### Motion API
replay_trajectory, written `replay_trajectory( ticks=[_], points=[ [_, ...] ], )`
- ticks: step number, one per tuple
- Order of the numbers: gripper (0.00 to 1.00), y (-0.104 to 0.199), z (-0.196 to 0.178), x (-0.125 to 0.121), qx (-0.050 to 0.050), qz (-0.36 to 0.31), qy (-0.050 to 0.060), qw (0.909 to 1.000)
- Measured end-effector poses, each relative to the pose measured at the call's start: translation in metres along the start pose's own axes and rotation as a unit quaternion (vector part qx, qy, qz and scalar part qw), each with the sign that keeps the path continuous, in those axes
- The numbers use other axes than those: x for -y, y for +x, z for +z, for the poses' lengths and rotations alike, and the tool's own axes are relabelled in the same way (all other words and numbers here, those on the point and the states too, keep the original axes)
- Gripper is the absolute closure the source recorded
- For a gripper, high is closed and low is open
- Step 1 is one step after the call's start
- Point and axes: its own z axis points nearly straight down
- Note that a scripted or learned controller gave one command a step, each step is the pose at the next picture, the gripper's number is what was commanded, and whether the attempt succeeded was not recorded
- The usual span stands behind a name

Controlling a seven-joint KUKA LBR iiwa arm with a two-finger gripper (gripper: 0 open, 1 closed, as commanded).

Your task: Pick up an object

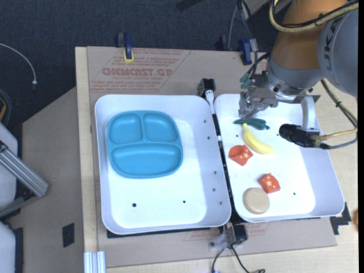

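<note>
My gripper hangs over the far left part of the right bin. Directly below its tip lies a small dark teal object, touching or nearly touching it. A yellow banana lies just in front of that teal piece. Closer to the front sit a red piece, a second red piece and a round beige object. Nothing is visibly lifted off the bin floor.
A blue divided plate lies in the left bin. A black fitting with a cable juts over the right bin beside the arm. The grey arm with its orange band fills the upper right.
</note>
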Motion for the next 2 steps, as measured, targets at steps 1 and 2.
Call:
replay_trajectory(
  ticks=[1,2],
  points=[
    [1.0,0.057,0.005,-0.004,0.0,0.0,-0.001,1.0],
    [1.0,0.098,0.012,-0.017,0.001,0.001,-0.003,1.0]
  ],
)
